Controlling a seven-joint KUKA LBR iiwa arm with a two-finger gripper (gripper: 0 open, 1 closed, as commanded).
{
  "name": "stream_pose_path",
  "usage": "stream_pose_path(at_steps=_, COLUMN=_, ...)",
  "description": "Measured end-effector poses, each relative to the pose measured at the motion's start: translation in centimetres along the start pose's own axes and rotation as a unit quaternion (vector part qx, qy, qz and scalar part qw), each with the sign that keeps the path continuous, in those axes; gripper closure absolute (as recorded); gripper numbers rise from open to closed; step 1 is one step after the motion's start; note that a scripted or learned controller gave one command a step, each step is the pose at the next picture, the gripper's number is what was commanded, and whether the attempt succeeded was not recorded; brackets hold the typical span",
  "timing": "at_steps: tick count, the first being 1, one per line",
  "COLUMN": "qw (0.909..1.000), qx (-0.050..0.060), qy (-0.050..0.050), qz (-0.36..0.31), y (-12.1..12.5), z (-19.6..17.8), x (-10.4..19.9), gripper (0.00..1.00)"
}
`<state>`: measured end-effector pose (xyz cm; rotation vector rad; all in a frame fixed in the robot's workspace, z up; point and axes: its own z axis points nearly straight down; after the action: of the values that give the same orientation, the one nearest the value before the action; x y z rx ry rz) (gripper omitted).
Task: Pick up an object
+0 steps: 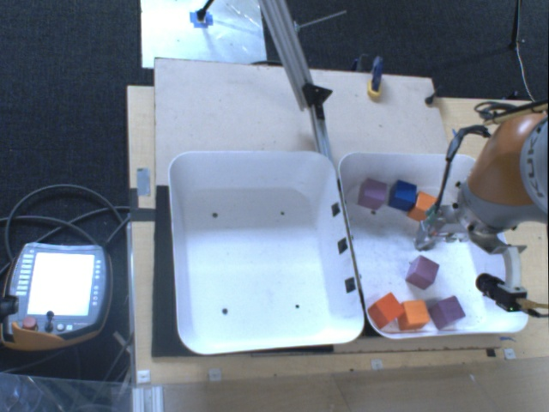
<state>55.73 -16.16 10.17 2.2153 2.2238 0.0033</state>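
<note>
Claw (426, 234): low over the right bin's floor, hanging from the grey-and-orange arm (506, 183) that comes in from the right; whether it is wide or narrow I cannot tell (too small and blurred at the tip).
Nearest blocks: a small orange block (422, 205) just up and left of the claw, touching a blue block (403, 195); a purple block (373, 193) sits just left of the blue one, all three in a row near the bin's far wall.
Below the claw: a lone purple cube (422, 271) on bare bin floor, near the claw but apart from it.
Front cluster: a red-orange block (386, 309), an orange block (414, 314) and another purple cube (446, 312), side by side along the near wall.
Right bin (356, 230): shallow, white, holds every block.
Left bin (184, 230): shallow, white, its right wall against the right bin.
Tabletop (232, 110): pale board under both bins, with a yellow-and-blue clamp (376, 80) on its far edge.
Off to the left: a teach pendant (56, 294) with a lit screen, cables looping around it.
</note>
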Motion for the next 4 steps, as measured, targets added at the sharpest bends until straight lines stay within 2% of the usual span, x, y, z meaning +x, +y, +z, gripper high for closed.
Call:
stream_pose_path(at_steps=1, qw=1.0, qx=-0.002, qy=-0.001, qz=-0.001, y=0.4, z=-6.2, x=0.6, gripper=1.0)
stream_pose_path(at_steps=3, qw=1.0, qx=-0.003, qy=-0.001, qz=-0.001, y=0.9, z=-15.8, x=0.6, gripper=1.0)
stream_pose_path(at_steps=4, qw=1.0, qx=0.0, qy=0.001, qz=-0.003, y=1.5, z=-15.2, x=5.0, gripper=1.0)
